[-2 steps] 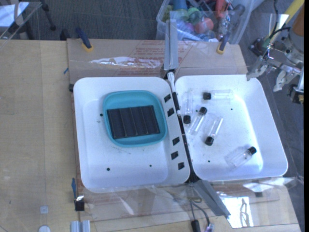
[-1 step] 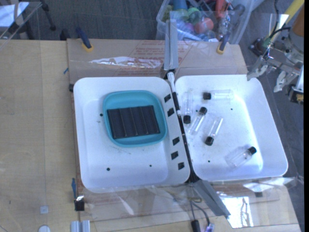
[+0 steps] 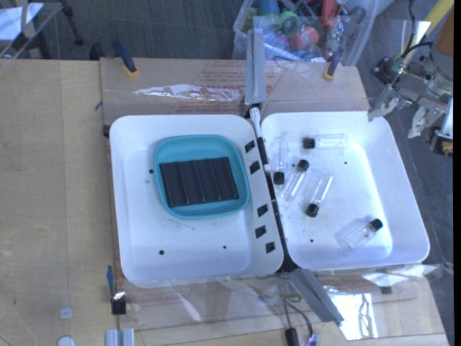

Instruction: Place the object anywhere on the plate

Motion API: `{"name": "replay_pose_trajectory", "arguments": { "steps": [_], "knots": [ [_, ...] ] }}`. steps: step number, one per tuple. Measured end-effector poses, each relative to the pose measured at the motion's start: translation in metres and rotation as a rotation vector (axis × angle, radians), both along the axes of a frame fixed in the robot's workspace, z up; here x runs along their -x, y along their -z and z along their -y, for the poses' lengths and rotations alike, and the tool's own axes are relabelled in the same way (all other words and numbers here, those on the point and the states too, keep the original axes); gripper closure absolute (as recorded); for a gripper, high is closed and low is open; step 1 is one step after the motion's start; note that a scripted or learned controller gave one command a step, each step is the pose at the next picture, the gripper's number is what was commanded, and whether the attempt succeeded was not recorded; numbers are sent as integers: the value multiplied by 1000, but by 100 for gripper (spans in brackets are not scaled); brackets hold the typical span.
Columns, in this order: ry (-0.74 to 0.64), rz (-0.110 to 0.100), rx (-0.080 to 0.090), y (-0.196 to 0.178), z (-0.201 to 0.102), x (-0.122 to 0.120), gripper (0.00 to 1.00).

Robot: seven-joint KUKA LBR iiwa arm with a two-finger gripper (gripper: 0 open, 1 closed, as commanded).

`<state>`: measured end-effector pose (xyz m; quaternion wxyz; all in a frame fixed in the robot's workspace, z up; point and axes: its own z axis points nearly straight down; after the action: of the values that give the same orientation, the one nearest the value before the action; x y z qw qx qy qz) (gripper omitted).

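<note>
The bottles, small clear ones with black caps, all lie on their sides in the right bin (image 3: 403, 193). One bottle (image 3: 359, 231) lies alone near the bin's front right corner, cap toward the right. Another (image 3: 318, 194) lies near the middle of the bin, cap toward the front, and just beside it on the left a third (image 3: 295, 179) lies slanted with its cap toward the back. A fourth (image 3: 278, 162) lies against the bin's left wall, cap toward the front. A fifth (image 3: 328, 142) lies near the back edge, cap toward the left.

The plate (image 3: 199, 175), a teal dish with rounded corners, sits in the left bin (image 3: 133, 215), toward its back half. A dark ribbed slab (image 3: 198, 182) covers the plate's floor. No bottle touches the plate; the wall between the two bins parts them. A row of small black tabs (image 3: 261, 209) runs along that shared wall.

The pincer (image 3: 403, 114) hangs past the right bin's back right corner, above the counter's (image 3: 50, 193) right edge and well apart from every bottle; nothing sits between its fingers, and whether they are apart or together I cannot tell.

Behind the bins, at the counter's back edge, stands a clear tub (image 3: 310, 16) of mixed coloured things.
</note>
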<state>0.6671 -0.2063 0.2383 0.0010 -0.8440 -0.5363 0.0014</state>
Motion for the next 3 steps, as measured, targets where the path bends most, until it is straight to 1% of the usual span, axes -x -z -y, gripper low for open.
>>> {"name": "replay_pose_trajectory", "arguments": {
  "steps": [1,2,3],
  "knots": [
    [53,1,-1,-1,-4,1,0],
    [71,5,1,-6,7,0,0],
    [81,0,0,2,6,0,0]
  ]
}}
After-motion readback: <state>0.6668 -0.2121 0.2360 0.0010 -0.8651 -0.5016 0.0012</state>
